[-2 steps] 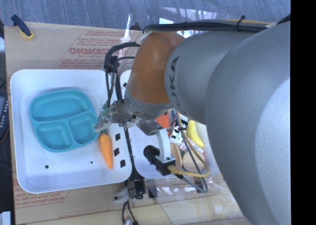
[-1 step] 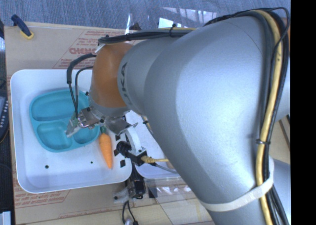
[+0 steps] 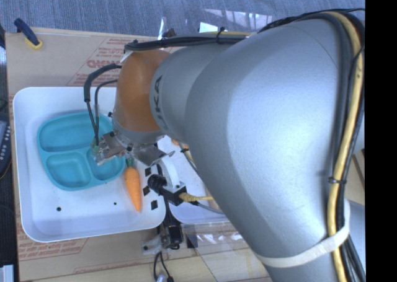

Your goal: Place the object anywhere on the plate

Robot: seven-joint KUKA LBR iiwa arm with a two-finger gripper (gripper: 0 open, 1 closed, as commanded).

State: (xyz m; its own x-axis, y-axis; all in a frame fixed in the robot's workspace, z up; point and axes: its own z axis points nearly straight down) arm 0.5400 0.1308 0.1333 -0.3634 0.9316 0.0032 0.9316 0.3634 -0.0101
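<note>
You're looking at the fingers (image 3: 107,150) hanging over the right edge of the light-blue, three-compartment plastic plate (image 3: 65,144); I can't tell how far apart they are, and nothing is visibly sitting between them. The orange plastic carrot (image 3: 133,189) is lying on the floor of the left shallow white bin (image 3: 28,150), just beside the plate's lower right corner, and I can't say whether it is touching the rim. The grey arm with the orange band (image 3: 139,92) is blocking most of the right side. Judging risk: the carrot is sitting near the bin wall, so a descent could be clipping the plate rim or bin edge, or nudging the carrot away instead of gripping it.
</note>
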